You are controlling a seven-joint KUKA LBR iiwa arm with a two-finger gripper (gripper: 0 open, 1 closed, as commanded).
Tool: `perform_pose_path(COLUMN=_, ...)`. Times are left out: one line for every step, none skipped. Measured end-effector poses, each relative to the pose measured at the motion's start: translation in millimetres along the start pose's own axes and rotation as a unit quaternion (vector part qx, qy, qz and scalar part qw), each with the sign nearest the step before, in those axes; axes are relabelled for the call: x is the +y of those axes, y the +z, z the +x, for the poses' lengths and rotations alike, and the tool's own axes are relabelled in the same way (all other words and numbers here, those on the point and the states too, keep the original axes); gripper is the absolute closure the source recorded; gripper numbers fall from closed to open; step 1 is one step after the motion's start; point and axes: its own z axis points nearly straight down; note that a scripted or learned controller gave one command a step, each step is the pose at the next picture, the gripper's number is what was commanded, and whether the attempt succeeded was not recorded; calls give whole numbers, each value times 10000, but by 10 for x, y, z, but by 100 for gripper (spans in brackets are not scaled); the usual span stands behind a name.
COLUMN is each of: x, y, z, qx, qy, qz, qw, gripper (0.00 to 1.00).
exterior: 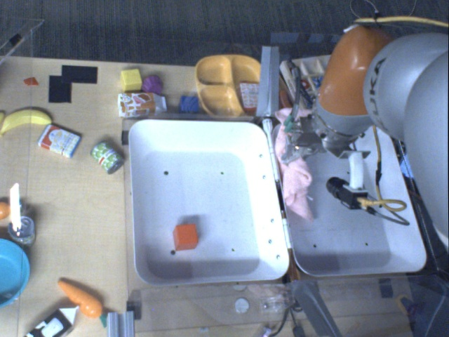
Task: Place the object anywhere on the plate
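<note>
From my seat the biggest thing is the grey arm (403, 83), reaching over the far half of the right bin (365, 248). Beside it sits the left bin (203, 188). The yellow divided plate (228, 83) stands on the bench just past the left bin's far right corner.

I take the pink cloth (296, 177) for the object. It lies along the right bin's left wall, long axis running far edge to near edge. The gripper (303, 137) is at the cloth's far end, right over it or touching it. Whether it is spread or pinching the cloth I cannot tell.

A small orange block (186, 236) rests toward the left bin's near left corner, well apart from the gripper.
</note>
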Motion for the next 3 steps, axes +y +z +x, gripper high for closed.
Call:
perform_pose_path(x=66, y=-1265, z=467, qx=-1, qy=626, qz=-31, qw=9980, gripper=100)
perform_pose_path(x=-435, y=-670, z=1145, qx=0, qy=-115, qz=10, qw=9999, gripper=100)
perform_pose_path(x=-966, y=-773, z=1962, qx=4, qy=801, qz=6, qw=9968, gripper=100)
